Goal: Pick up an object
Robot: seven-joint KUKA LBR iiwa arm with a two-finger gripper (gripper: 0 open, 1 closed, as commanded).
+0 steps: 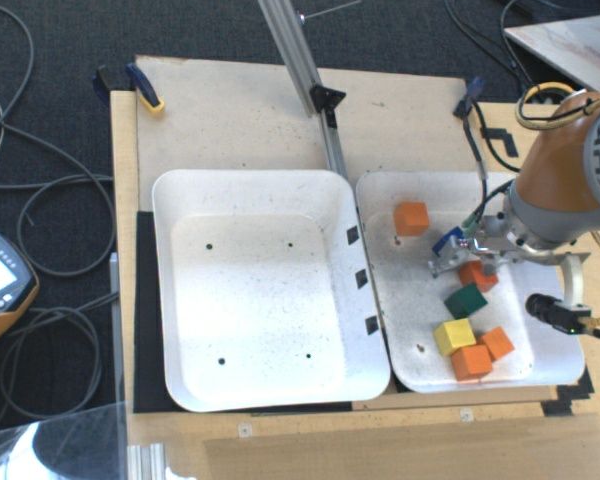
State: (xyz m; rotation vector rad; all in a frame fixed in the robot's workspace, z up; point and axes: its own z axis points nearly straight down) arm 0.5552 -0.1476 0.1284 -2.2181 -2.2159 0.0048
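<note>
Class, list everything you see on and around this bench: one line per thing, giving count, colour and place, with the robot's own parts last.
Bins: 2, white, side by side on the bench.
Orange blocks: 3; one near the right bin's far end, two at its near end.
Yellow block: 1, right bin, against the near orange blocks.
Green block: 1, dark green, right bin, just beyond the yellow one.
Red-orange block: 1, right bin, partly hidden under the gripper.
Clamps: 2, blue, at the bench's far corners.
Rail: 1, grey metal, slanting from the top to between the bins.
Cables: several, dark, on the floor at left.
Arm: 1, grey and orange, from the right.
Gripper: 1, over the right bin.
</note>
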